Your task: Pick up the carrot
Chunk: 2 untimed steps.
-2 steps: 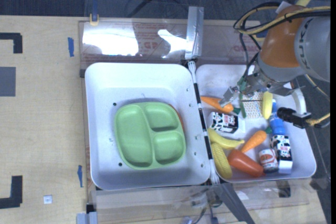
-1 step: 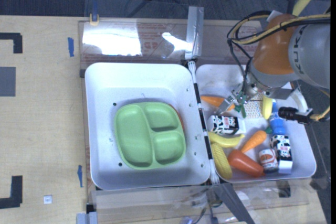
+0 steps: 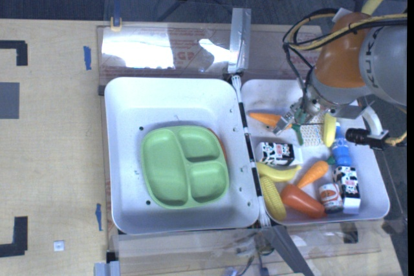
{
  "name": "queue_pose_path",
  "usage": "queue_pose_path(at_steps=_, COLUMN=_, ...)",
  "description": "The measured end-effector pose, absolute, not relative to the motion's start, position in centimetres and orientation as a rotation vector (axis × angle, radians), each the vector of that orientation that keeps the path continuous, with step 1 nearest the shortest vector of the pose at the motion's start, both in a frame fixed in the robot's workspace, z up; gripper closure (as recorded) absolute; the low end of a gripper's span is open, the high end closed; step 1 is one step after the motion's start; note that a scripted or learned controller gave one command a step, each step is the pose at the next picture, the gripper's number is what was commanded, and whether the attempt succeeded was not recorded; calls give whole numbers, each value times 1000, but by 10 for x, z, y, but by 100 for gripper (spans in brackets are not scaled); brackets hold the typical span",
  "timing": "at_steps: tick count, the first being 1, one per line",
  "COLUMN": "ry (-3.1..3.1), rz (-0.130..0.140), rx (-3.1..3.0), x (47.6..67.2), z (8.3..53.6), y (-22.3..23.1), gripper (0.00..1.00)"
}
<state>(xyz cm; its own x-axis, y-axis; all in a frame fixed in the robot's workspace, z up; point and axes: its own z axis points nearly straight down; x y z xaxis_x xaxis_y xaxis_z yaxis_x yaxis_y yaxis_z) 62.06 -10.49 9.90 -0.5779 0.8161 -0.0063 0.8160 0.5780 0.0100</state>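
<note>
My gripper [image 3: 289, 121] is low in the right bin [image 3: 378, 200], its tips touching the end of a carrot [image 3: 264, 118] near the bin's left wall. I cannot tell if my fingers are apart or together. Another carrot [image 3: 313, 173] lies beside the banana [image 3: 278, 172].

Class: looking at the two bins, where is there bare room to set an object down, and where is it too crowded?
Free: the left bin's floor around the green tray, widest along its far wall, and the tray's compartments. The right bin's far-left corner, beyond the carrot, is bare too. Crowded: the right bin's near half, packed with banana, corn and cartons.
</note>
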Motion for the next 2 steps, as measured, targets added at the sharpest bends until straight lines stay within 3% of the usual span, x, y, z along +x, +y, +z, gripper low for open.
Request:
queue_pose_path(at_steps=1, ry=2540, rz=1, rx=1842, x=668, z=212, y=-72, gripper=100)
queue_pose_path(at_steps=2, ry=2539, rz=4, rx=1834, x=669, z=223, y=-71, gripper=100)
